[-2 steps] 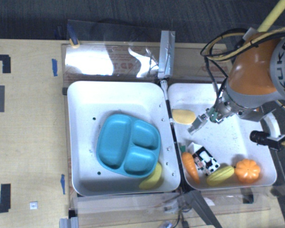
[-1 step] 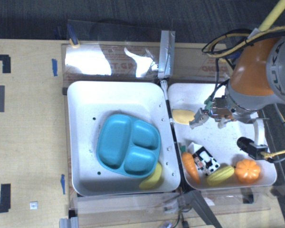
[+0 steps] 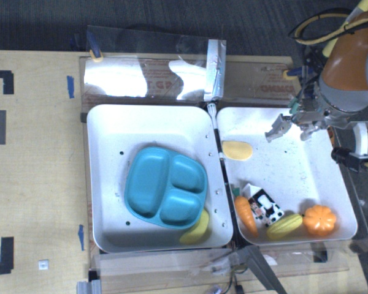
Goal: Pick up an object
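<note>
My gripper hangs over the back of the right bin, its two fingers spread apart and nothing between them. To its left, a pale yellow oval piece lies against the bin's left wall. Along the front of the same bin sit an orange carrot, a black-and-white patterned item, a yellow-green piece and a small orange pumpkin. All of them are well in front of the gripper.
The left bin holds a blue divided plate with a yellow fruit at its front right corner. A metal divider and clear panel stand behind the bins. Yellow cables loop above the arm.
</note>
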`<state>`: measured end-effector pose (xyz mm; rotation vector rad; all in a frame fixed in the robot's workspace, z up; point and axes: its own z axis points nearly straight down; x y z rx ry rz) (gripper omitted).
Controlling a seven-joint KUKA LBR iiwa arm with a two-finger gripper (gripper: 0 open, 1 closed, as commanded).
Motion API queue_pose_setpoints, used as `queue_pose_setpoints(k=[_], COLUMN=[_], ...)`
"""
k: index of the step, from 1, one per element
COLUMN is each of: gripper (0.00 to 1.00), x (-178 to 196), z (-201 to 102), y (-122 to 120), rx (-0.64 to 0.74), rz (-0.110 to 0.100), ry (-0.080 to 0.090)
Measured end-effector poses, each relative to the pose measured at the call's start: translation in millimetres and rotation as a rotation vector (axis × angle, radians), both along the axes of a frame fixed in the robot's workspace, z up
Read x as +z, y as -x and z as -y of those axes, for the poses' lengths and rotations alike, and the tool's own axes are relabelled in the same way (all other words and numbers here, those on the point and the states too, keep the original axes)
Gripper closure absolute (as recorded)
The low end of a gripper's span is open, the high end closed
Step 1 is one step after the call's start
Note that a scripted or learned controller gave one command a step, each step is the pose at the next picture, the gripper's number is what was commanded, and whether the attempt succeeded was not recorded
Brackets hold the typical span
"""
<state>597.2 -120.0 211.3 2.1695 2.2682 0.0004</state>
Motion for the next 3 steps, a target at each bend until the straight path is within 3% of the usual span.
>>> queue_pose_setpoints(k=[1, 2, 3], gripper=[0.00, 0.00, 0.00], x=[58, -30, -27], z=[-24, -65, -50], y=[8, 95, 118], rx=[-0.078, -0.123, -0.292], rz=[0.004, -0.009, -0.008], ry=[-0.001, -0.002, -0.004])
